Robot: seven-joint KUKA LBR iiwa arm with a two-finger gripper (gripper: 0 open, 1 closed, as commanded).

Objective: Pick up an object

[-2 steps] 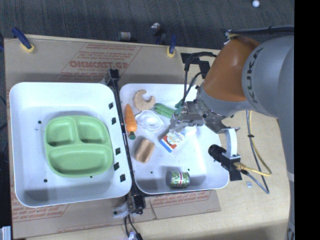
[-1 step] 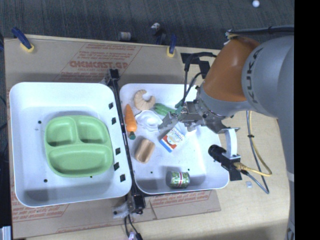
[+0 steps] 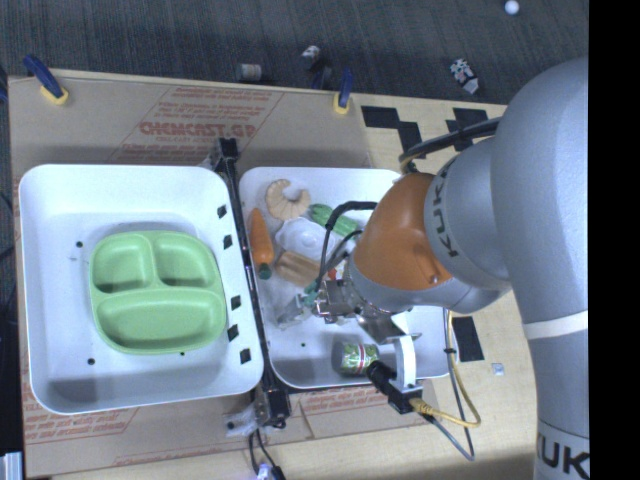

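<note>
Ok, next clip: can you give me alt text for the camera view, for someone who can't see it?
A grey arm with an orange band reaches from the right over the right white bin, which holds a carrot, a croissant-like pastry, a small green can and other clutter. The left white bin holds a green divided tray.

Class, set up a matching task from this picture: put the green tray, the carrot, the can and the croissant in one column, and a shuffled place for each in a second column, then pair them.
Things:
1. green tray
2. carrot
3. can
4. croissant

Places:
A. right bin, far end
B. left bin
C. right bin, near end
D. right bin, along the divider

Pairs: 1-B, 2-D, 3-C, 4-A
</note>
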